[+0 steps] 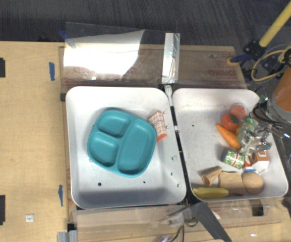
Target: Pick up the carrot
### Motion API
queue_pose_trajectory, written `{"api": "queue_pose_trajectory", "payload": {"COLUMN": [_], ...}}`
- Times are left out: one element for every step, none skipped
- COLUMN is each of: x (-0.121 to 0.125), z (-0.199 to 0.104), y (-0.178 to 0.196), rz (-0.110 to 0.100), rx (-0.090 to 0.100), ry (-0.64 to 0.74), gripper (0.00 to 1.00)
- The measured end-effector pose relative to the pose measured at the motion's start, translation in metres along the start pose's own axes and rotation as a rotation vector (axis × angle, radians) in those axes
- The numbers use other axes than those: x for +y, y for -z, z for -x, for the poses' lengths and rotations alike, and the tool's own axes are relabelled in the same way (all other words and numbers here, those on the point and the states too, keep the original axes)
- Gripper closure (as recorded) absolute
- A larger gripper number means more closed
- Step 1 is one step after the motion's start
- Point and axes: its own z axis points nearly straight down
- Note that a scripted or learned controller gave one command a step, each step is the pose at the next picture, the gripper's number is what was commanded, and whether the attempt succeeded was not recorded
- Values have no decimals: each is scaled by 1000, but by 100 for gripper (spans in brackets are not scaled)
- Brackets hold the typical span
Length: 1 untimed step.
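My gripper [252,141] hangs low in the right bin [195,107], just right of the carrot [228,135], which lies slanted on the bin floor beside a tomato [229,121], and I cannot tell its grip state.

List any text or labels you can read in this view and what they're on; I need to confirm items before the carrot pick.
Nothing reads clearly.
Red-and-white packet beside the teal plate: printing too blurred to read.
Green-and-white can in the right bin: label too small to read.
Cardboard behind the bins: faint reddish print, illegible.
Carrot: no markings, next to the hand.
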Motion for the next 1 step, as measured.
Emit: {"api": "queue_pose_trajectory", "payload": {"x": [28], "z": [24], "y": [-37], "rz": [-3], "rx": [1], "ry": [-489], "gripper": [100]}}
